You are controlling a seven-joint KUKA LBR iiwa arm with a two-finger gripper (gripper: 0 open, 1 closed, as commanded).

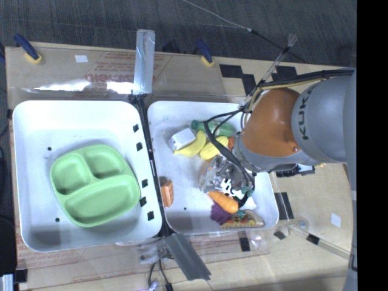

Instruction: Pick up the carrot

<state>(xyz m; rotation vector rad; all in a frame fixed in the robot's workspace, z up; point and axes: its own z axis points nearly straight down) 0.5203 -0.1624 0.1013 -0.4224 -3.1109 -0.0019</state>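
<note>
Two shallow white bins stand side by side on the bench. The left bin [24,162] holds one thing: a green plate [94,183] with three compartments, lying a little tilted near the middle. The right bin [182,220] holds a small heap of toy food. I count one carrot [223,201], orange, lying near the lower right part of this bin, just under the gripper [225,180] and touching a purple piece [219,214] below it. There is one yellow banana [193,147] in the upper middle of the bin, with one small white block [182,140] resting on it, one more yellow piece [213,148] just to its right, and one green piece [209,127] above them. One small orange-red item [167,192] lies apart, close to the left wall of the right bin. Under the purple piece there is something reddish and flat [245,222], but I cannot tell what it is. The arm [315,123] comes in from the right; its orange band [270,123] is well visible, and on the grey part the letters "KUKA" can be read, turned sideways. The gripper hangs over the heap, close above the carrot; the view does not let me tell how its hand stands, and I cannot say whether the carrot is gripped. Faded red printing shows on the cardboard [109,71] behind the bins, too blurred to read. Two blue clamps [27,48] sit at the far edge of the bench.
</note>
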